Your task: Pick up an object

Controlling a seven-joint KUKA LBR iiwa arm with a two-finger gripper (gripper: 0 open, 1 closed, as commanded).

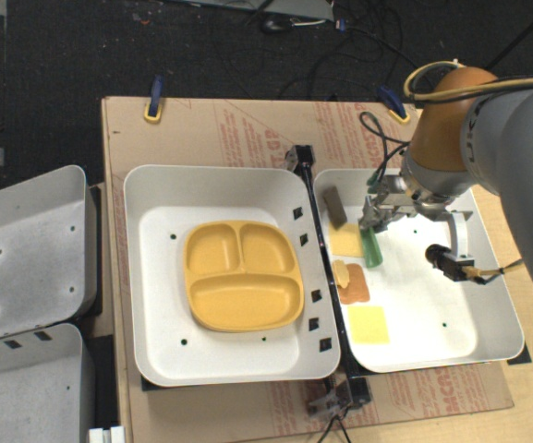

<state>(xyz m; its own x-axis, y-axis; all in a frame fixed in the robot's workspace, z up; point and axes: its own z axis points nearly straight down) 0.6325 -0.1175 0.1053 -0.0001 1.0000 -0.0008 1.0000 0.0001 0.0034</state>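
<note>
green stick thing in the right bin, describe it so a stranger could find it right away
Look in the right bin, near its upper left corner, just under the gripper. The green stick stands out there as the one narrow, bright green piece, beside flat pale yellow, orange and yellow pieces.

A yellow divided plate (244,276) lies in the white left bin (146,247). The white right bin (488,330) holds a green marker (371,247), a yellow square (369,324) and an orange-brown piece (353,286).
</note>
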